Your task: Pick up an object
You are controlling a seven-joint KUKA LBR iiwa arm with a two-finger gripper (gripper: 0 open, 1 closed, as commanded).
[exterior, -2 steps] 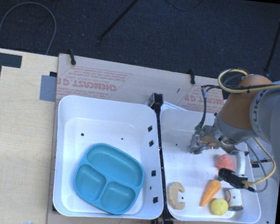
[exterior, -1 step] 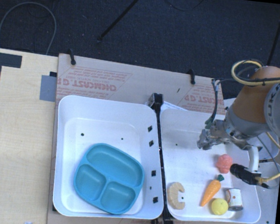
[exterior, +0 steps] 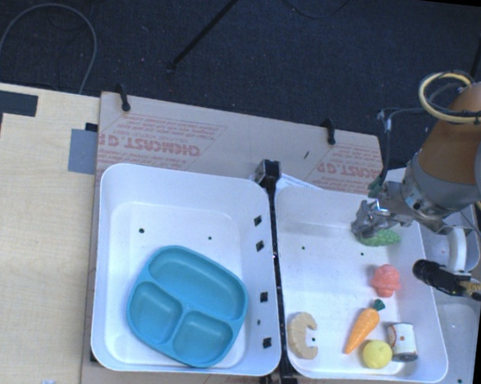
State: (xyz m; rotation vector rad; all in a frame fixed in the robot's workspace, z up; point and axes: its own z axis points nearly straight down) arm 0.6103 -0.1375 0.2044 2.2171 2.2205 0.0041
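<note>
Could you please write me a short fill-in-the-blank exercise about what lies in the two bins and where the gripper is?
1. The blue divided tray lies in the ____ bin.
2. The gripper is at a ____ object near the right bin's far edge.
3. The carrot lies between the yellow ball and the ____ toy.
4. The beige curved piece sits near the right bin's ____ corner, by the divider.

Missing words: left; green; pink; near-left

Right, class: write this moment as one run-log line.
arm: over right bin | gripper: at green toy, far edge | lifted: not seen | blue tray: left bin
</note>
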